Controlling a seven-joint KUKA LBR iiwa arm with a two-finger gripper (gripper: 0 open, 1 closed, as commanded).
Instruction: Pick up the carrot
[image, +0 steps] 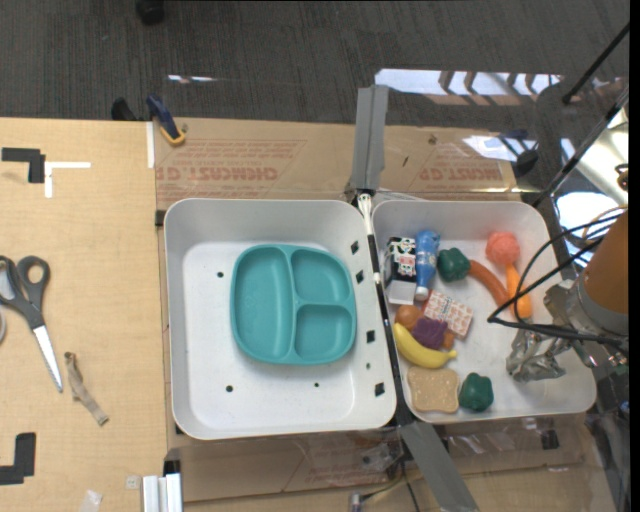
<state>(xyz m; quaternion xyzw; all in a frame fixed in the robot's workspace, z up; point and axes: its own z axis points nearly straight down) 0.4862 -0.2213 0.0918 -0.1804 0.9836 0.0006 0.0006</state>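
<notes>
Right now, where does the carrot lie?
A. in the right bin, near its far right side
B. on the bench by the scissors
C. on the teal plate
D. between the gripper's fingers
A: the carrot lies in the right bin, apart from the gripper.

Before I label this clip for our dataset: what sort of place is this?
Likely a robotics lab bench: two white bins, toy food such as a carrot, and scissors on the cardboard-covered top.

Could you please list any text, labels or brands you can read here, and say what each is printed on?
Red lettering on the flattened cardboard behind the bins: printed upside down, too blurred to read.
Label on the blue bottle: too small to read.
Print on the small packet: too small to read.
</notes>
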